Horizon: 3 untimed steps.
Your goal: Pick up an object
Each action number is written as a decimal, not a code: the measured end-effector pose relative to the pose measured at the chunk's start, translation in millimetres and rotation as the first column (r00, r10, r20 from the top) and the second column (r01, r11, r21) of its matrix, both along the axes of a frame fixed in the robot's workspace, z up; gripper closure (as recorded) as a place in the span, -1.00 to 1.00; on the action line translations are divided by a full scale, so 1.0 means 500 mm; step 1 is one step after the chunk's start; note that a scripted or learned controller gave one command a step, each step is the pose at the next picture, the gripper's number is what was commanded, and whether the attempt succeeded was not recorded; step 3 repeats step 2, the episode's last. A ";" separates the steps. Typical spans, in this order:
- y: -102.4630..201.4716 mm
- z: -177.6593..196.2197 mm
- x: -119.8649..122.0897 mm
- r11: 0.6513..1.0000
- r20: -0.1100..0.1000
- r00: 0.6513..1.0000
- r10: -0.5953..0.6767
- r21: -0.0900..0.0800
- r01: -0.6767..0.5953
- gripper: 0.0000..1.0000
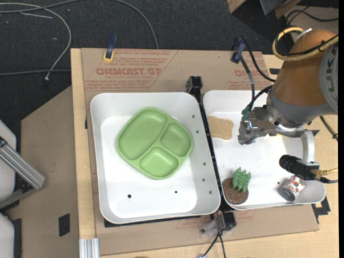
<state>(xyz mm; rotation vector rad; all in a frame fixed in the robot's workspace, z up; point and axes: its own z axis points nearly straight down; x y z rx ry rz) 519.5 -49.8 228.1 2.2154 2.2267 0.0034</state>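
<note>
Dark carpet crossed by thin pale cables surrounds the desk, which is covered by a brown cardboard sheet printed in red. Two shallow white bins sit on it side by side, touching along their inner walls.

Take the toy cactus as the marker. It is a small green plant in a round brown pot, standing upright in the right bin, in the near corner against the wall shared with the other bin. Beyond the cactus, toward the far wall and close to that same inner wall, a flat tan pad lies on the bin floor. Level with the cactus and well to its right, near the opposite near corner, a small cup with red and white markings lies tipped on its side.

Left of the cactus, across the shared wall, the left bin holds a green divided plate lying flat near its middle, turned at an angle to the bin's walls.

Beyond the cactus and slightly to its right, the grey and orange arm reaches down over the right bin. Its jaws hang just beside the tan pad's right edge. Whether the jaws are open or closed cannot be told from this angle, and no object is seen between them.
</note>
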 end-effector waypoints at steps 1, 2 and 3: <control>0.111 0.016 0.026 1.000 0.000 1.000 0.000 0.000 0.000 1.00; 0.223 -0.009 0.061 1.000 -0.001 1.000 0.001 0.000 -0.001 1.00; 0.223 -0.009 0.061 1.000 -0.001 1.000 0.001 0.000 -0.001 1.00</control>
